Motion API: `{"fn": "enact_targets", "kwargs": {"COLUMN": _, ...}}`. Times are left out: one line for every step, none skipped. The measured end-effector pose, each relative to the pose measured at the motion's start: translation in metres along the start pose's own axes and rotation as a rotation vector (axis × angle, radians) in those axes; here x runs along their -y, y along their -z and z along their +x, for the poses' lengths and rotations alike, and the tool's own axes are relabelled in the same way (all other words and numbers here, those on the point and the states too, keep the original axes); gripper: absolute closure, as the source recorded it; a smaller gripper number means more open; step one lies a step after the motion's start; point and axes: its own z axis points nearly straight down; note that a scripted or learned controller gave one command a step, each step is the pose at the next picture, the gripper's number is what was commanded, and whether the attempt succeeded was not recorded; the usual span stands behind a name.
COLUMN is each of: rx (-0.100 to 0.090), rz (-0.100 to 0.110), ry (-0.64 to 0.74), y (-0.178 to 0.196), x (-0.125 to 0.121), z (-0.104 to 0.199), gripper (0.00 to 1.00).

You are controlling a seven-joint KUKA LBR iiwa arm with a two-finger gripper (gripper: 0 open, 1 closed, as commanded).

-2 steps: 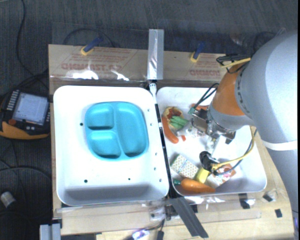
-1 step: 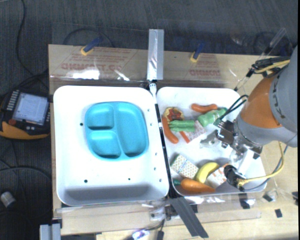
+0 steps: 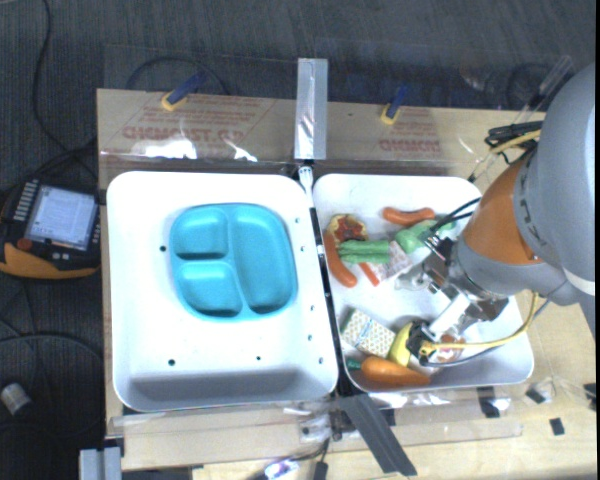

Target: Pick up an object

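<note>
Orange carrot (image 3: 392,372) near bin (image 3: 516,364) rim

We note two shallow white plastic bins (image 3: 130,298): smooth, faint gloss. Turquoise compartmented plastic tray (image 3: 230,258): smooth, soft sheen. Pale brown bench board (image 3: 230,118): matt, wood or card, we cannot tell which. Dark floor carpet (image 3: 60,68): rough weave. Orange carrot-shaped toy (image 3: 392,371): glossy plastic. Grey robot arm casing (image 3: 570,168): smooth, satin. Silvery upright strip (image 3: 311,108): shiny, looks like metal to us.
</note>
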Motion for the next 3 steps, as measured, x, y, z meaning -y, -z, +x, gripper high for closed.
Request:
{"fn": "enact_targets", "kwargs": {"rx": 0.031, "rz": 0.03, "ry": -0.508, "y": 0.163, "x": -0.019, "z": -0.01, "gripper": 0.0}}
{"fn": "enact_targets", "kwargs": {"rx": 0.032, "rz": 0.036, "ry": -0.504, "y": 0.067, "x": 0.075, "z": 0.043, "gripper": 0.0}}
{"fn": "enact_targets", "kwargs": {"rx": 0.038, "rz": 0.035, "ry": -0.502, "y": 0.075, "x": 0.074, "z": 0.043, "gripper": 1.0}}
